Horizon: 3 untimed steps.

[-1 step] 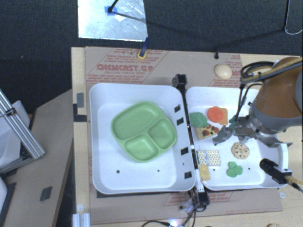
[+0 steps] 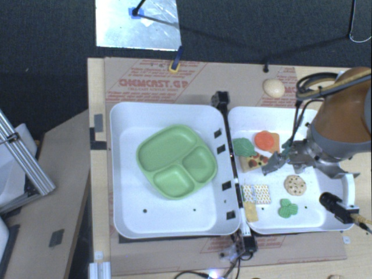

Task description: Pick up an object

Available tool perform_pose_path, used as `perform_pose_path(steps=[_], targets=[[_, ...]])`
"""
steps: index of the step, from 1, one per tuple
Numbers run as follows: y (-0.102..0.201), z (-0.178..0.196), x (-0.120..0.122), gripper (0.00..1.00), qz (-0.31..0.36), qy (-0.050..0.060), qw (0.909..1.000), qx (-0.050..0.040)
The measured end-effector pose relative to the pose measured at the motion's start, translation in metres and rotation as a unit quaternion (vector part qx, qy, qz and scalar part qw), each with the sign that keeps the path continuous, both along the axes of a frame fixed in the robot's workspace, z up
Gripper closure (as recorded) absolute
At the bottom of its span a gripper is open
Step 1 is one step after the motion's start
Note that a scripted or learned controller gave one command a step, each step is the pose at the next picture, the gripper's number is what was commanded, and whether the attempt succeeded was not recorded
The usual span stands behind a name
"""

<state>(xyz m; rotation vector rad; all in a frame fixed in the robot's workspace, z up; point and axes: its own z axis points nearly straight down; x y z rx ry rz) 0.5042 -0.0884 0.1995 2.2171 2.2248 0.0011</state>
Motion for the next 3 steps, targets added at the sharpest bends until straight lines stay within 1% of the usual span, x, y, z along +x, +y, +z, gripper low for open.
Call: perform_pose_path(steps=[1,2,3], targets=[[0.002,-0.045,-0.008,0.00,-0.001,0.002,1.0000,0.0006],[0.000,-0.089,-0.003,0.00,-0.001,0.002,1.0000,0.0006],[0.000,-0.112,0.000,0.00,-0.001,-0.002,1.0000,0.0014]])
